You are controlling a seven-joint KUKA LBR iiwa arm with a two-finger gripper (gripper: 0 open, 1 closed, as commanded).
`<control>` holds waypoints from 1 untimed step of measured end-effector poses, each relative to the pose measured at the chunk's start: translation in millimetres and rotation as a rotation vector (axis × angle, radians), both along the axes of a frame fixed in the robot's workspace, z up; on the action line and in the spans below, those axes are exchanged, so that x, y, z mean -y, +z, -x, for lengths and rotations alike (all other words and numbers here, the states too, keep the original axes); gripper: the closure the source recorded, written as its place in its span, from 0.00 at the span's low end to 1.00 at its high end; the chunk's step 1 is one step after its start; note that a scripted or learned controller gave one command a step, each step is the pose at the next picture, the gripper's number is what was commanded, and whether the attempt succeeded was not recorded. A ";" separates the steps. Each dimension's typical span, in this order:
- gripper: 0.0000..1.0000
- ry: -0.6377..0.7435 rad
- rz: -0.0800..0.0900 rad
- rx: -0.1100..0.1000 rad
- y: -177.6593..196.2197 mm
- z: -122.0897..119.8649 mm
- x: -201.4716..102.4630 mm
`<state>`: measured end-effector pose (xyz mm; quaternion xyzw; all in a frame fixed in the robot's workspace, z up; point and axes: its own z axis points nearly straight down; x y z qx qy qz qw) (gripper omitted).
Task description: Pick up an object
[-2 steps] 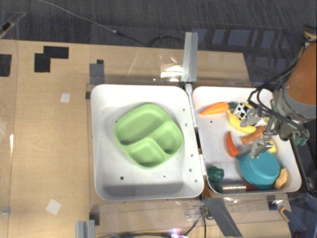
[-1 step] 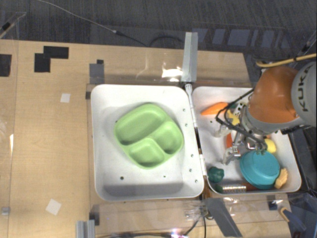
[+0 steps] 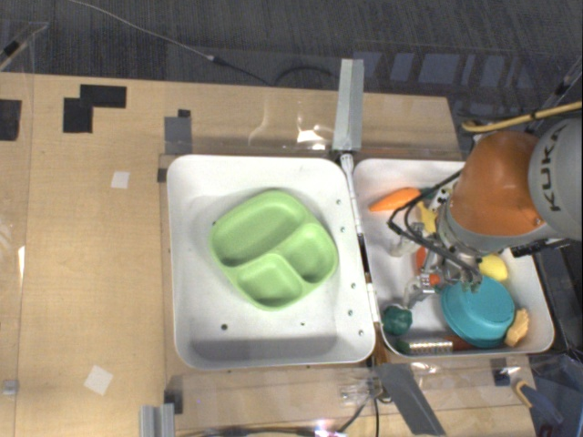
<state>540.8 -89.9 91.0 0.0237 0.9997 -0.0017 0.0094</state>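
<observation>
Your metal two-finger gripper (image 3: 428, 285) hangs low in the right white plastic bin (image 3: 369, 244) (finger state unreadable), beside the round teal plastic bowl (image 3: 478, 309) and dark-green rounded lump (image 3: 396, 318).

a pale wood-grain surface (image 3: 82, 271) with black square markings (image 3: 91, 106) near its far left edge meets dark grey carpet floor (image 3: 273, 12) crossed by a thin cable (image 3: 109, 16), and a grey metal post (image 3: 348, 107) rises from it.
</observation>
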 end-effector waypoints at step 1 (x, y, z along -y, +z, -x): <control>0.00 0.083 -0.001 -0.003 -1.2 -59.3 -5.4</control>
